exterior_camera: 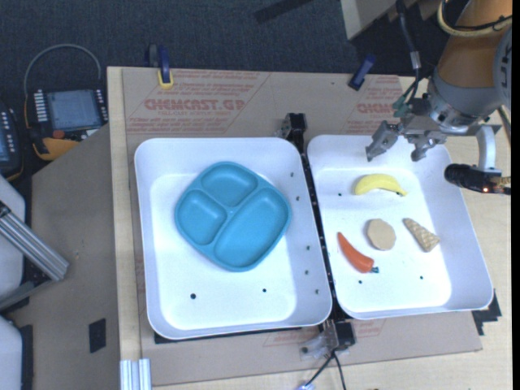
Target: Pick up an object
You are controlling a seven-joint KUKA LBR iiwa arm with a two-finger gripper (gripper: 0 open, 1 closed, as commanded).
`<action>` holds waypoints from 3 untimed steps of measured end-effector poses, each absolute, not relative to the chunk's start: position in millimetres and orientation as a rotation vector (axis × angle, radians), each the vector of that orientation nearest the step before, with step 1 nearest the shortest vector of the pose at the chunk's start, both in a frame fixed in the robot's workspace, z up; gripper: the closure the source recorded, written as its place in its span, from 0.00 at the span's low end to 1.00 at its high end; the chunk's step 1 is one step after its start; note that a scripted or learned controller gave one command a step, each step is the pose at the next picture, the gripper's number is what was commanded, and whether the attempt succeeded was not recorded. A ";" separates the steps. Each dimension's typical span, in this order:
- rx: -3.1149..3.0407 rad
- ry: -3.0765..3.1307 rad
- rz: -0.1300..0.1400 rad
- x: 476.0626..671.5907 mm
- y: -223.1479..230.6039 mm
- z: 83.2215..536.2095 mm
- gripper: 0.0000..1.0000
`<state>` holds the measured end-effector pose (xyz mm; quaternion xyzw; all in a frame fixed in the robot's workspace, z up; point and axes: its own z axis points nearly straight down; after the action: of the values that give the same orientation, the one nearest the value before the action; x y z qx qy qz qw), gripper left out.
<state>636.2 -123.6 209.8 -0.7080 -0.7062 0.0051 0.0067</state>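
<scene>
The right bin [455, 295] holds a yellow banana [379, 186], a round tan cookie [380, 235], a tan wedge-shaped piece [421, 234] and a red-orange carrot-like piece [356, 253]. My gripper [400, 145] hangs over the far edge of the right bin, above and slightly right of the banana. Its two fingers are spread apart with nothing between them.
The left bin [162, 299] holds a blue divided plate [232, 214]. A black clamp [293, 125] sits at the far end of the gap between the bins. The cardboard base [244, 96] lies under both. A black part [475, 177] sticks in at the right.
</scene>
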 end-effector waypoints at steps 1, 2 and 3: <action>-2.220 -2.221 0.001 638.9 -123.1 219.2 0.00; -2.218 -2.219 0.005 644.0 -123.8 175.6 0.00; -2.219 -2.218 0.005 646.0 -129.7 116.7 0.00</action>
<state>646.0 -129.7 116.7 -0.7073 -0.7069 0.0015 0.0022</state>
